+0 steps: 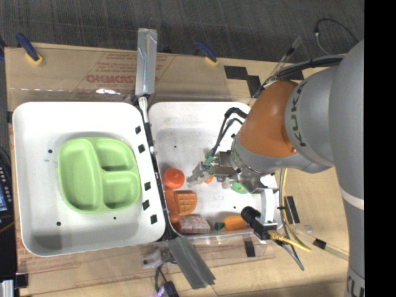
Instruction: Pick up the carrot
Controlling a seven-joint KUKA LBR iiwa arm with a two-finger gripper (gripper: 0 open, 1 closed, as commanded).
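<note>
Lower right of frame, right bin: carrot (234, 223) lies near front wall, long axis left-right. My end effector (207, 171) above-left of it, apart. Finger state: cannot tell, blurred.

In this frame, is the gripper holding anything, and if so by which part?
It cannot be told. The gripper sits low in the right bin, and the carrot lies apart from it near the bin's front wall, so the carrot is not held.
</note>
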